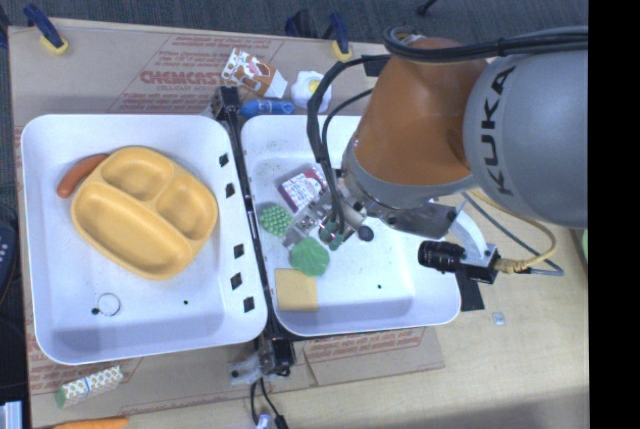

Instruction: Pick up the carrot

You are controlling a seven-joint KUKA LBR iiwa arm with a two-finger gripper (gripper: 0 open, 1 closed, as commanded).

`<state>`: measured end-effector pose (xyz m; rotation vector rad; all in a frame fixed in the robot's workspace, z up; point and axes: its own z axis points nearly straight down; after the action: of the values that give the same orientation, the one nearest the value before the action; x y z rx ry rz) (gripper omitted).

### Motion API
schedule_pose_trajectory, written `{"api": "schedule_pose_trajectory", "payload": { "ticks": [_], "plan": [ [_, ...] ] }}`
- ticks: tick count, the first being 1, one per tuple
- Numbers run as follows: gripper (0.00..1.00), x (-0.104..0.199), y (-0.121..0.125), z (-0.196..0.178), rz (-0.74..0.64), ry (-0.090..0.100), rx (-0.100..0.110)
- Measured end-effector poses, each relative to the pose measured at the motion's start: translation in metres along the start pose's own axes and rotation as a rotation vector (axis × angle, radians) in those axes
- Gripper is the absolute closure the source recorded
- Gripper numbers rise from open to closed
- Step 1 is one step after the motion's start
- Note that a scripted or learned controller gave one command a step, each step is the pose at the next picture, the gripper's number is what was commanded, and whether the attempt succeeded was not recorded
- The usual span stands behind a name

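A cardboard-covered counter [190, 67] carries two shallow white bins side by side, with grey carpet beyond its far edge. The carrot [78, 174] lies in the left bin [40, 247], near that bin's far left corner, tucked against the rim of a yellow divided plate [145, 210]. The arm hangs over the right bin [400, 312], and its pincer [325, 222] sits low among a green round piece [310, 258], a green dotted piece [273, 218] and a small pink packet [300, 187], with a yellow block [296, 289] near the bin's front edge (how wide the pincer stands I cannot tell). The likely trouble is plain: the pincer is in the wrong bin, well apart from the carrot, so closing here would catch a green piece instead. Even over there, the plate's rim may block one side of the carrot.
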<state>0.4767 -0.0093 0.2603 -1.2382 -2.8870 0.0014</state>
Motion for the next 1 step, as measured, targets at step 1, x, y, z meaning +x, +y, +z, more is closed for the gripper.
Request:
{"api": "schedule_pose_trajectory", "payload": {
  "ticks": [1],
  "plan": [
    [1.0,0.051,0.0473,0.0692,-0.123,0.003,0.002]
  ]
}}
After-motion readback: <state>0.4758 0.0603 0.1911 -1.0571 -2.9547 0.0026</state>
